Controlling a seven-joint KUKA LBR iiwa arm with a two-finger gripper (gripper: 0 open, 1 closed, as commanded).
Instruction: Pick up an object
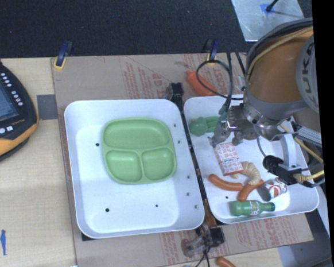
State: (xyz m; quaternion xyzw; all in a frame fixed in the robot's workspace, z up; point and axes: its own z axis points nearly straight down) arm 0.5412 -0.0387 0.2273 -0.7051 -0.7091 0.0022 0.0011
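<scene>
My gripper (225, 130) is low in the right bin (206, 105), near its back left corner. It hangs just right of a green toy (201, 125) and just above a red and white packet (229, 158). The grey and orange arm (277, 75) covers the bin's back right part. Nearer the front lie an orange sausage (224, 182), a beige pastry piece (251, 172), a small can (276, 188) and a green bottle (250, 207) on its side. I see nothing lifted off the bin floor.
The left bin (83, 165) holds a green divided plate (138, 150). A teach pendant (1, 111) sits on the bench at far left. Clamps and cables run along the gap between the bins; orange items (200, 82) lie outside the bins at the back and front.
</scene>
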